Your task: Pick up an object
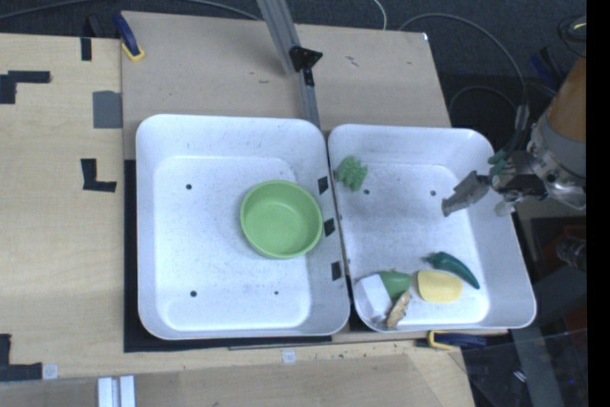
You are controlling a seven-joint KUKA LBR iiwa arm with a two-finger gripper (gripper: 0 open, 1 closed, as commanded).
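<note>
You've got the gripper at the right bin's right rim, above the floor; can't tell jaw state from here. Nothing visible between the fingers. Candidate objects sit in that bin's near corner: a dark green pepper, long axis running upper-left to lower-right, tapered tip pointing lower-right; a smooth rounded yellow piece touching it; a small green piece beside that. Bumpy green item at far-left. Left bin holds a glossy round green bowl.
</note>
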